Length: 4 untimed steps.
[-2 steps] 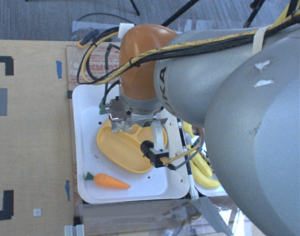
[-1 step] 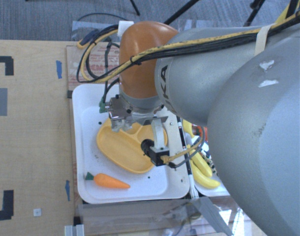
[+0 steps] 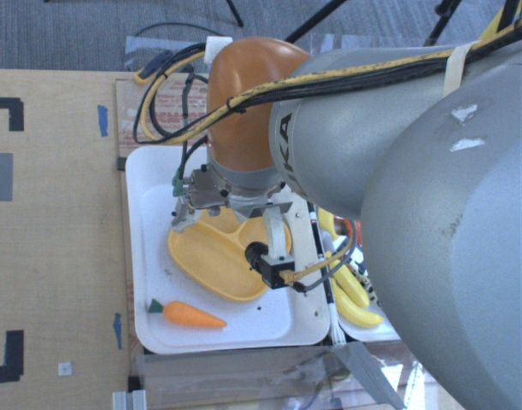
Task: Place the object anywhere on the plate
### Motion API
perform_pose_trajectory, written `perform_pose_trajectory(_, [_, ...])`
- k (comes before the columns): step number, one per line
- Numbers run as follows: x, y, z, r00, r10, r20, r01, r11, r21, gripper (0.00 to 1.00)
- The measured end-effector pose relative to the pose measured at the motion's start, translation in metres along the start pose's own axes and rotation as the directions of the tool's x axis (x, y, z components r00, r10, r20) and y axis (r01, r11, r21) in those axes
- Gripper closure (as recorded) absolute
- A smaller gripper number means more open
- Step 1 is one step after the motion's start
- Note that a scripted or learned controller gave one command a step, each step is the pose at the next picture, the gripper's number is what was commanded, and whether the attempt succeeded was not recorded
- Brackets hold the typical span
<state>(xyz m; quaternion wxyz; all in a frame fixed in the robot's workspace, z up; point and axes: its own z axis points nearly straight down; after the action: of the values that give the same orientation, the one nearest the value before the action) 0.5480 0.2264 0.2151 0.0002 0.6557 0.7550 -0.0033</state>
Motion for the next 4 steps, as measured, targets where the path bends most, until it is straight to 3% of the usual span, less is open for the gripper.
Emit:
perform_pose_trajectory(1, [-0.012, 0.025, -0.034, 1.0, 0.008, -0.003, -0.008, 1.0, -0.002, 0.0])
perform_pose_trajectory(2, [-0.01, 0.026, -0.04, 1.0, 0.004, 0.0, -0.004, 1.0, 0.0, 1.0])
perform_pose_trajectory(3, [-0.007, 0.005, -0.007, 1.0, -0.031, -0.003, 0.031, 1.0, 0.001, 1.0])
perform_pose_trajectory(4, [-0.007, 0.005, -0.008, 1.0, -0.031, -0.003, 0.031, 1.0, 0.001, 0.0])
